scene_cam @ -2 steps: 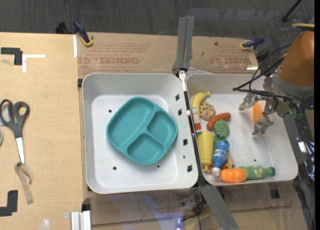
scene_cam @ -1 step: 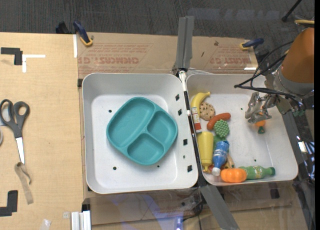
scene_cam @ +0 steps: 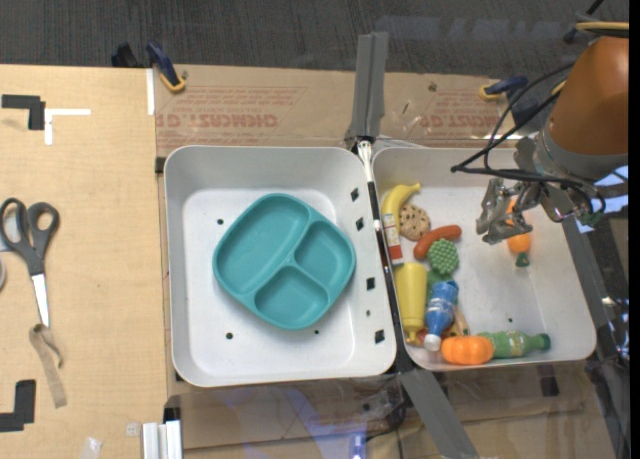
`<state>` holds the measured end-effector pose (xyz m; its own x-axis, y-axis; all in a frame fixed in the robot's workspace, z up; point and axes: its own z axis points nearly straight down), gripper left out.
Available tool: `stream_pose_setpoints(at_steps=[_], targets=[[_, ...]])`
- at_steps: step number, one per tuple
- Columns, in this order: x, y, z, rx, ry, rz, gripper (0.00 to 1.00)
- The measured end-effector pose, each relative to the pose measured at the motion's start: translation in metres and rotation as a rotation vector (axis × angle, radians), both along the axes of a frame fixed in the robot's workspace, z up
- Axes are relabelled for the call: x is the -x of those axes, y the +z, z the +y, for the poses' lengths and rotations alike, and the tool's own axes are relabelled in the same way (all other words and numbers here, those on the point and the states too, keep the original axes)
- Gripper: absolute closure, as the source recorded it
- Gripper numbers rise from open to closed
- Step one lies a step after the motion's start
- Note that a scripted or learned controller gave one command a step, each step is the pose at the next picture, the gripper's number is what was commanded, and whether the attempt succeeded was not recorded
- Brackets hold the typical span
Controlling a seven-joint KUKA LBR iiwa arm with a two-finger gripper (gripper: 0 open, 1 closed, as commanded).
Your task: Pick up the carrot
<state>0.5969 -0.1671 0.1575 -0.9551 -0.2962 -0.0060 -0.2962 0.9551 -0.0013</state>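
Orange carrot (scene_cam: 519,243) hangs upright between the fingers (scene_cam: 495,217), green tip down.

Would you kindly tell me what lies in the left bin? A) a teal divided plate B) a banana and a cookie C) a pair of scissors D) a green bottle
A: the teal divided plate lies alone in the left bin, while the food items crowd the right bin and the scissors lie outside on the bench.
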Motion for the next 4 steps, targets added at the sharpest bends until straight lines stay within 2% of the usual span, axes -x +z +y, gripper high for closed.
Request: stream_pose_setpoints(at_steps=[1, 2, 3, 4], targets=[[-0.051, 0.076, -0.028, 0.001, 0.23, -0.002, 1.0], [-0.053, -0.063, -0.052, 0.002, 0.36, -0.001, 1.0], [-0.056, -0.062, -0.044, -0.006, 0.366, -0.007, 0.0], [-0.008, -0.064, -0.05, -0.004, 0.199, 0.0, 0.0]])
